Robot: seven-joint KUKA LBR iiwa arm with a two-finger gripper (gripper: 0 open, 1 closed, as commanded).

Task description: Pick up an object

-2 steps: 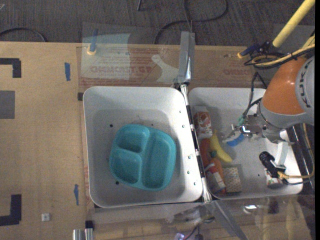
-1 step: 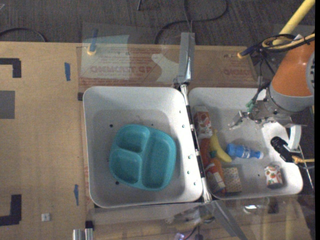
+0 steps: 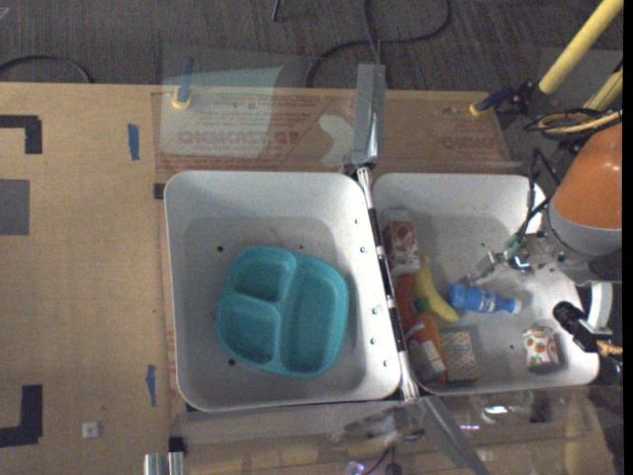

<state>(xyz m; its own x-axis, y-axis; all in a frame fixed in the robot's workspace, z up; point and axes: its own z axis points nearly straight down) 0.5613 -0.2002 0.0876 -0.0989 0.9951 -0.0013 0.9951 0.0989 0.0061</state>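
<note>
The right bin holds several small objects. A blue bottle lies on its side near the middle, with a yellow banana just to its left. A red-and-white can and an orange-red packet sit along the left wall. A red bottle and a brown patterned box lie at the front. A small white carton with red print sits at the front right. My gripper hangs low just above and right of the blue bottle, with nothing visibly in it.
The left bin holds a teal divided plate. The arm's orange band and grey wrist lean over the right bin's right wall. Cables and a yellow pole stand at the back right. A metal divider runs behind the bins.
</note>
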